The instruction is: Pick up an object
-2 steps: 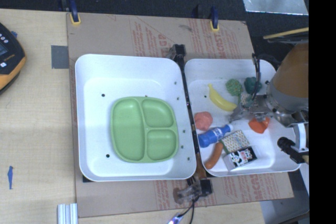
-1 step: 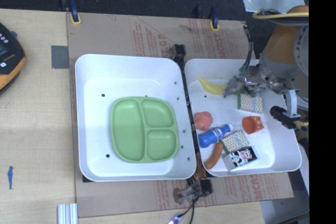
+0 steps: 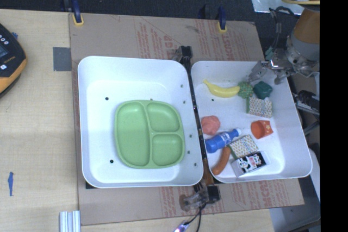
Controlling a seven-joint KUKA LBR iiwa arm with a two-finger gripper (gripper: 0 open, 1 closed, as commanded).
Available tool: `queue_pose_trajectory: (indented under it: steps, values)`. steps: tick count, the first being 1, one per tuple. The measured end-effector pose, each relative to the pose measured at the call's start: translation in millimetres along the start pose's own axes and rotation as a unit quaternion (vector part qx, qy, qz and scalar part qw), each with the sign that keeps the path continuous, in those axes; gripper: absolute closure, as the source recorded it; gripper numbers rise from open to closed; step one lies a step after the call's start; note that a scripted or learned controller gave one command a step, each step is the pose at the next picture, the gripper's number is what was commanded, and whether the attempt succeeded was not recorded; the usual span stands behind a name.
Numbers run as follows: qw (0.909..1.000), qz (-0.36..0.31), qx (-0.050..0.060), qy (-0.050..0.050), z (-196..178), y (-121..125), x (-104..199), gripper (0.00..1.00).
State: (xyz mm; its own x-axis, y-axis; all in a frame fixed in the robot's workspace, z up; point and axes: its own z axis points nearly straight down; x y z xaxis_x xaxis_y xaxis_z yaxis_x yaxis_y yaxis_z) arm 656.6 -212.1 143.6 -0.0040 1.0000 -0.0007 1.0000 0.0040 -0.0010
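Observation:
The right bin (image 3: 288, 163) holds several small objects. A yellow banana (image 3: 221, 89) lies near its far side, with a light green lumpy piece (image 3: 246, 89) and a dark green block (image 3: 263, 88) beside it. My gripper (image 3: 265, 69) hangs over the bin's far right corner, just above and behind the dark green block. Nothing can be seen in its grasp. Below these lie a patterned box (image 3: 260, 107), a pink blob (image 3: 210, 123), an orange piece (image 3: 261, 129), a blue bottle (image 3: 222, 139), a brown sausage (image 3: 221, 161) and a black-and-white box (image 3: 250, 162).
The left bin (image 3: 92, 79) holds a green divided plate (image 3: 148, 133). Both bins sit on brown cardboard (image 3: 141, 35) clamped to the bench. A yellow and black device (image 3: 8, 62) lies at the far left edge.

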Motion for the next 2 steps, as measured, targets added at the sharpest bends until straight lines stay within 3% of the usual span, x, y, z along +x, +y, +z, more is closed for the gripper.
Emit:
queue_pose_trajectory:
  steps: [1,2]
  values:
    - [1.0000,-0.001,-0.002,-0.001,49,-95,13,0.00]
    - [1.0000,0.000,-0.001,-0.001,47,-9,47,0.00]
